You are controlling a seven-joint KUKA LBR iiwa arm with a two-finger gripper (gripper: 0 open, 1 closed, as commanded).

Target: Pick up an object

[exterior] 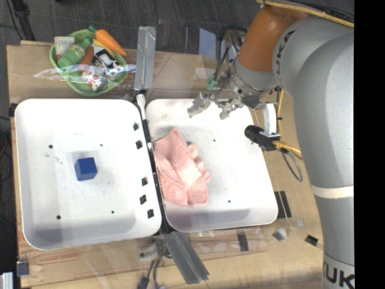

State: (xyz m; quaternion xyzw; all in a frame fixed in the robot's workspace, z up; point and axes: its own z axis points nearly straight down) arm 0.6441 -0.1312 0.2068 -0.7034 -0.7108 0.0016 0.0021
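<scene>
Pink cloth (pixel 180 168) crumpled lengthwise along right bin's (pixel 252 179) left wall, claw (pixel 213 107) spread, holding nothing

Brightness: even and fairly bright across the bench; the floor along the top of the frame is dark.
Glare: both white bins (pixel 36 221) are nearly washed out.
Shadows: soft grey bands inside each bin's lower wall; faint one beside the blue cube (pixel 86 168).
Sharpness: moderate, slightly grainy; the arm (pixel 313 71) at right looks softer.
</scene>
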